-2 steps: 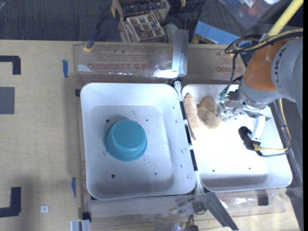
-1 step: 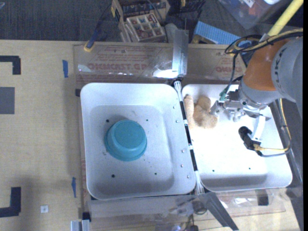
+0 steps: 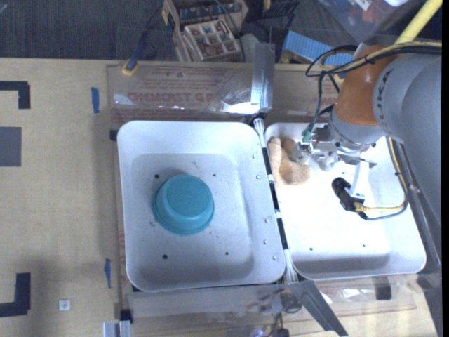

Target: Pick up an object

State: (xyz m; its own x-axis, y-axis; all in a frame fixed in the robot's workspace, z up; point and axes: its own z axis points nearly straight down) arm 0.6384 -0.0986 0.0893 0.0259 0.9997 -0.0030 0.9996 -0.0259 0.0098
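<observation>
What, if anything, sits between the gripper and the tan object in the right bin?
Nothing visible does. The gripper is low over the right bin, right beside the tan object near that bin's left wall, with no other item between them. The blue bowl lies apart, in the left bin.

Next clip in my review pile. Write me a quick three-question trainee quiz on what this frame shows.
1. True or false: the teal bowl sits in the left bin.
2. Which thing lies nearest the gripper? A) the teal bowl B) the tan object C) the blue tape mark
3. Fill in: the arm's orange band hangs over the ____ bin.

Key: 1 true; 2 B; 3 right.
</observation>
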